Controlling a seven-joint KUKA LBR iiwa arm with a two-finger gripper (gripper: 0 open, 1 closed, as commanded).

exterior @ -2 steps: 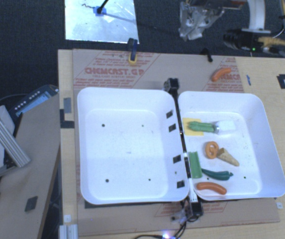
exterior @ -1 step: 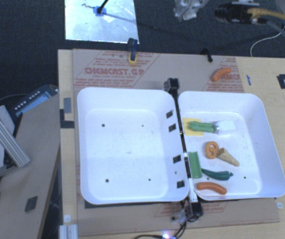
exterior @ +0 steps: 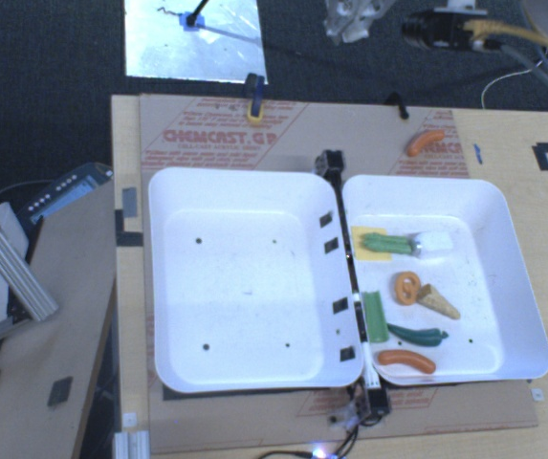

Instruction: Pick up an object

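Holding seven toys, the right bin (exterior: 503,220) sits under a pincer (exterior: 352,12) of unclear state.

shiny sheet (exterior: 194,27) on floor, bench clamp (exterior: 254,98)

Object count, two white bins (exterior: 245,185) (exterior: 484,194).
Sausages: 2 (exterior: 406,360) (exterior: 426,142). Green pieces: 3 (exterior: 387,244) (exterior: 374,316) (exterior: 418,335). Orange ring: 1 (exterior: 406,288). Tan wedge: 1 (exterior: 439,301). Yellow card: 1 (exterior: 359,252).

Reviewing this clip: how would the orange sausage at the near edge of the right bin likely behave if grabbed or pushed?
The orange sausage looks rounded and smooth, so it may roll or slip when nudged. It seems small, probably light. It lies near the right bin wall, which could crowd a grasp.
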